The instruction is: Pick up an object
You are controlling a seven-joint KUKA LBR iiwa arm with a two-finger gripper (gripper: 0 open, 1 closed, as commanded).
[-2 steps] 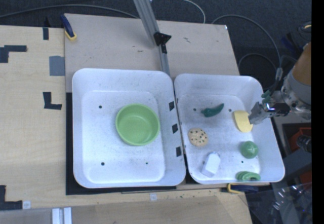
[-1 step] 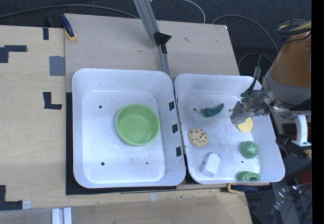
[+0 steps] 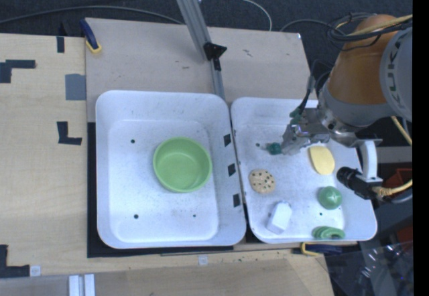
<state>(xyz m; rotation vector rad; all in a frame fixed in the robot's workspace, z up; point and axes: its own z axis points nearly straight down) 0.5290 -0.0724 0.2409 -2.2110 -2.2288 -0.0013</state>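
Note:
My gripper [image 3: 289,144] reaches down into the right bin [image 3: 258,110] from the right, its tip low near a small teal object [image 3: 274,149] on the bin floor. The teal piece lies just left of the fingertips, and I cannot make out whether it is between them. In the same bin lie a yellow oval object [image 3: 322,159], a speckled cookie [image 3: 261,181], a white block [image 3: 279,216], a green round object [image 3: 329,197] and a green ring-shaped piece [image 3: 328,233].
The left bin [image 3: 114,114] holds a green bowl [image 3: 181,164] near its middle. A grey metal pole [image 3: 191,7] slants down from the top to the ridge between the bins. Cables trail beside the arm at the right.

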